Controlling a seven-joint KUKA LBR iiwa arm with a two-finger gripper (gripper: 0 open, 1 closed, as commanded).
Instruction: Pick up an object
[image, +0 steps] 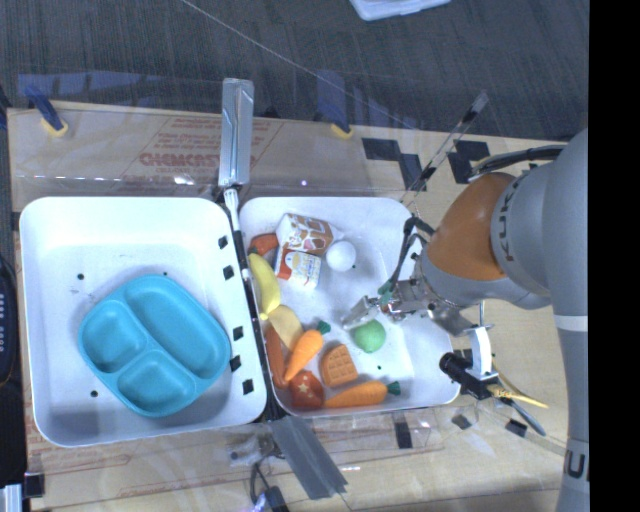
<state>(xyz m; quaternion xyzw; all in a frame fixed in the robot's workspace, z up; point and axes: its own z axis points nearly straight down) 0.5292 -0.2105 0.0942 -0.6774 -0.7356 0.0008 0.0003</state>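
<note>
Crowding green ball (369, 337): waffle (339, 365), carrot (303, 355); fingers (366, 312) above.

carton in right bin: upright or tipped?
Tipped. The carton lies flat on its side in the right bin, printed face up, beside the white ball.

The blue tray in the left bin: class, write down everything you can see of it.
The blue tray is a light blue, smooth, plastic-looking dish with rounded corners, divided by raised ridges into three compartments: one long one and two smaller ones. It lies flat on the floor of the left bin, right way up, turned at a slant to the bin's walls. It sits toward the bin's lower middle, and the arm's claw is well away from it.
</note>
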